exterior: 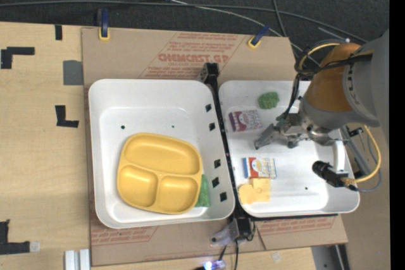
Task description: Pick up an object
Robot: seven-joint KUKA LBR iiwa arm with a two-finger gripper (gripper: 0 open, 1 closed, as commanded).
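Right now I have the gripper (264, 139) low over the right bin (329, 202), its two dark fingers spread apart and pointing toward the divider, with nothing between them. Four candidates lie in that bin: a maroon packet (244, 120) just beyond the fingertips toward the far wall, a green lump (269, 100) farther back, a white carton (259, 168) with blue and red print just on the near side of the fingers, and a yellow wedge (255, 192) touching the carton's near edge. The left bin (101, 98) holds a yellow tray (159, 172) with a green thing (204, 191) wedged against its right side; I judge both poor targets from here, since the arm would have to cross the divider. My pick would be the packet or the carton, as each sits close to the open fingers. For a clean grasp I'd centre the fingers over one item only, turn the wrist so they straddle its short side, and come straight down before closing. The carton and the wedge touch, so a sloppy descent there could pinch both or shove one aside. The packet lies flat and looks thin, so I expect the fingers must reach the floor to catch it.
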